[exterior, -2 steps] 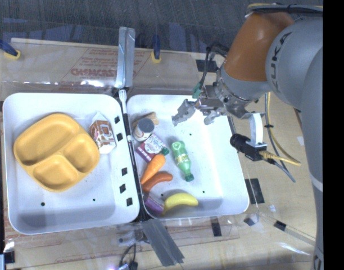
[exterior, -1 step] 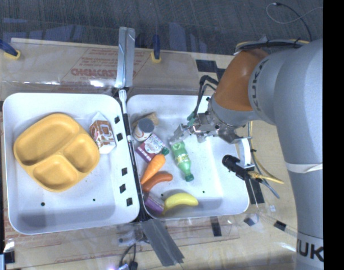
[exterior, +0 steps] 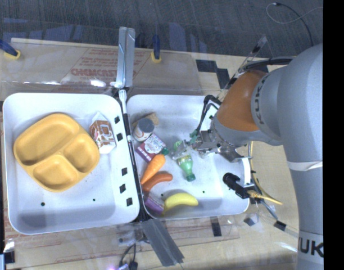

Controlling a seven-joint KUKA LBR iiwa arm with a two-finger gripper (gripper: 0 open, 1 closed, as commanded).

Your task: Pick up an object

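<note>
Down on the bench (exterior: 228,61), wood-toned top with a clear sheet and red printing across the twelve o'clock side. Two shallow white bins sit side by side directly on it, touching along the middle: the left bin (exterior: 26,207) toward nine o'clock, the right bin (exterior: 177,103) toward three. A grey metal bar (exterior: 125,55) rises at twelve o'clock from the seam between them, and a grey bracket (exterior: 161,242) juts out at six.
</note>
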